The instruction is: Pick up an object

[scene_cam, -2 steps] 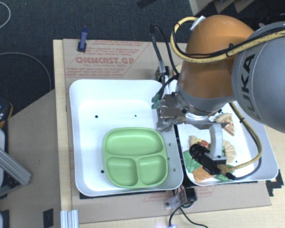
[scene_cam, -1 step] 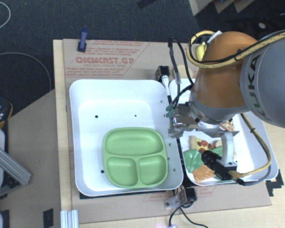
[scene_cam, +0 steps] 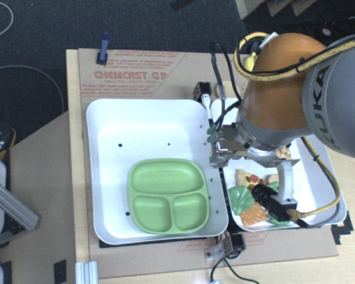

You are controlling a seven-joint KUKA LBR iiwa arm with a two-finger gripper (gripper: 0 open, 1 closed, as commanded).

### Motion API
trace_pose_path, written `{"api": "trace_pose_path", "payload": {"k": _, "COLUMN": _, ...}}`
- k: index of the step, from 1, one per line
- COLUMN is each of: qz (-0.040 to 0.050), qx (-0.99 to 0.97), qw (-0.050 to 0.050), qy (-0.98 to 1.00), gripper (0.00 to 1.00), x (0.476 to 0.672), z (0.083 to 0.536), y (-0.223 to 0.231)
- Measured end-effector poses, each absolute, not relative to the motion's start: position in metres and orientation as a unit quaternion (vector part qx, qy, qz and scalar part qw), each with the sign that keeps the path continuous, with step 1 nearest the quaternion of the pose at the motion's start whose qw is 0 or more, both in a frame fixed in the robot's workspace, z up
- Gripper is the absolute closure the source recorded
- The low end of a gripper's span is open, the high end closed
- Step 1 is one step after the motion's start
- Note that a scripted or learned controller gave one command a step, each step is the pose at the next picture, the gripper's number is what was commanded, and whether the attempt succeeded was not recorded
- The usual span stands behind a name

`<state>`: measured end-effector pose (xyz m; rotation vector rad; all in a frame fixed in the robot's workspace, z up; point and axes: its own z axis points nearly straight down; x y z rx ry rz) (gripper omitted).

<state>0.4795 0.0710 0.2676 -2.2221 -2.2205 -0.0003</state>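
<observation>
While the arm [scene_cam: 296, 93] hangs over the right bin [scene_cam: 305, 179], gripper [scene_cam: 231, 151] sits at that bin's left edge, mostly hidden under the wrist; grip state can't be told.

- Left bin [scene_cam: 100, 158]: 1 green divided plate [scene_cam: 167, 194], 3 compartments, lying flat, toward bottom-right corner.
- Right bin, bottom-left corner: green leafy toy [scene_cam: 241, 199], touching orange toy pc. [scene_cam: 254, 215] just below it; pale slice w/ red and orange spots [scene_cam: 248, 178] just above. None seen in the gripper.
- Cardboard sheet [scene_cam: 130, 73] under both bins, red print; blue clip [scene_cam: 103, 49] at its top-left edge.
</observation>
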Motion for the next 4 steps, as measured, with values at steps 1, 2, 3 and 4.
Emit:
{"api": "trace_pose_path", "payload": {"k": 1, "qz": -0.0008, "qx": -0.707, "qw": -0.001, "qy": -0.707, "gripper": 1.0, "x": 0.48, "z": 0.278, "y": 0.071}}
{"api": "trace_pose_path", "payload": {"k": 2, "qz": -0.0012, "qx": -0.707, "qw": -0.001, "qy": -0.707, "gripper": 1.0, "x": 0.48, "z": 0.288, "y": 0.071}}
{"api": "trace_pose_path", "payload": {"k": 3, "qz": -0.0075, "qx": -0.704, "qw": -0.003, "qy": -0.71, "gripper": 1.0, "x": 0.48, "z": 0.404, "y": 0.135}}
{"api": "trace_pose_path", "payload": {"k": 4, "qz": -0.0014, "qx": -0.706, "qw": -0.001, "qy": -0.708, "gripper": 1.0, "x": 0.48, "z": 0.408, "y": 0.132}}
